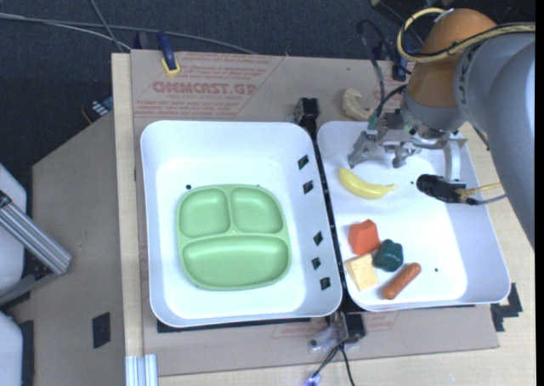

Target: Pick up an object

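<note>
Two white bins sit on the bench; the gripper [380, 155] hangs spread and unladen above the banana [365, 184] in the right bin [476, 244]. Nothing is lifted yet; descent, grasp and raise remain.

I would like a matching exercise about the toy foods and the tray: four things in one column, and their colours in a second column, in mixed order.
Things:
1. banana
2. divided tray
3. sausage
4. cheese wedge

Colours:
a. light green
b. pale yellow-orange
c. bright yellow
d. reddish brown

Pairs: 1-c, 2-a, 3-d, 4-b
</note>
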Robot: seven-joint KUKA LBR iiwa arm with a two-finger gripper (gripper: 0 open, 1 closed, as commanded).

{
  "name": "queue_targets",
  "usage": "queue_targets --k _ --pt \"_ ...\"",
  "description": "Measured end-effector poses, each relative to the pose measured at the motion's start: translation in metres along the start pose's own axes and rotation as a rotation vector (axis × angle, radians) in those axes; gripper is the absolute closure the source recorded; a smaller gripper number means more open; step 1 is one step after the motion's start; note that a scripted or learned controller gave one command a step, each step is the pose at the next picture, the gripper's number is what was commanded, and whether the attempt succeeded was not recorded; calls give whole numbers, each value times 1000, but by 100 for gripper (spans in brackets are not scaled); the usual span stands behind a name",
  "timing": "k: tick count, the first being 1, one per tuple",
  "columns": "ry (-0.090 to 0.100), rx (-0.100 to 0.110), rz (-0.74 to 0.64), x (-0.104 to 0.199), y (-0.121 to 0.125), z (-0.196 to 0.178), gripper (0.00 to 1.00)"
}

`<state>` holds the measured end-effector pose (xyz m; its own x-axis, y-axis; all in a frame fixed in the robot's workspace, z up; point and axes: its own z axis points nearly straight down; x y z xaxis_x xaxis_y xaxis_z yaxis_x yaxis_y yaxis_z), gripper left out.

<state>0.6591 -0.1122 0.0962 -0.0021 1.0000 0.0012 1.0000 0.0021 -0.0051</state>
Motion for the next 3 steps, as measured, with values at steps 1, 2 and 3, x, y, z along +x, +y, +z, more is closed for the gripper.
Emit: queue_targets --k 1,2,3 --pt "0 -6 1 0 1 -15 100" --pt "-1 -10 1 6 3 -60 100" --pt "-2 -13 2 2 -3 -122 100"
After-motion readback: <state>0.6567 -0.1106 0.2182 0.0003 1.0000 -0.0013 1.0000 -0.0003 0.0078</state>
